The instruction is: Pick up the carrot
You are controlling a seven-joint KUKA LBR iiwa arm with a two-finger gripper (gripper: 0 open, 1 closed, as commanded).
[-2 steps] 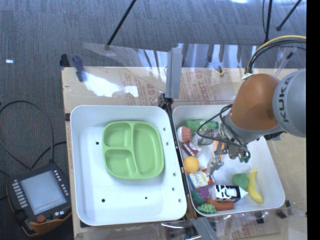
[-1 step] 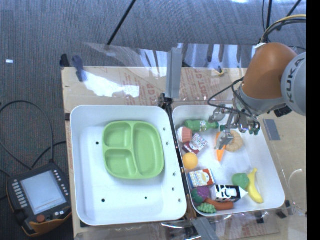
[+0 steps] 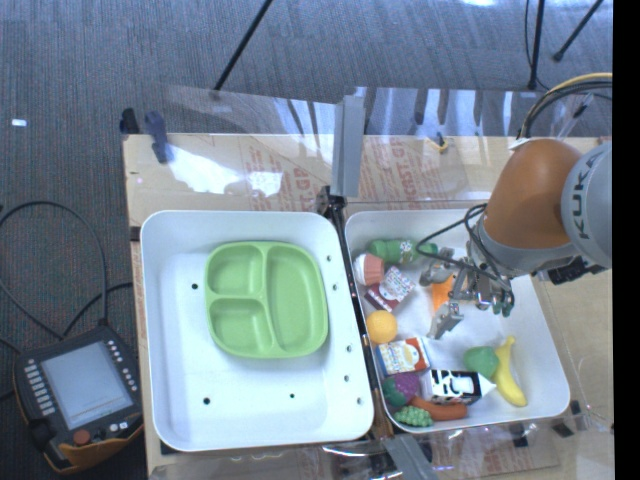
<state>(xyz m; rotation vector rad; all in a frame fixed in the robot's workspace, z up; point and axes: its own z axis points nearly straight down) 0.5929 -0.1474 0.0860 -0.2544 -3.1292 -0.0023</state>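
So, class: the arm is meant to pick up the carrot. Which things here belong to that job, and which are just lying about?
Belongs to the job:
- carrot, right bin
- gripper, right beside the carrot

Just lying about:
- green divided plate, left bin
- banana
- orange
- grapes
- milk carton
- teach pendant on the floor

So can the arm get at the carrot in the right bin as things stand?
Probably yes: the pincer hangs right beside the carrot, and nothing lies on top of it. The red packet close by might crowd the grasp.
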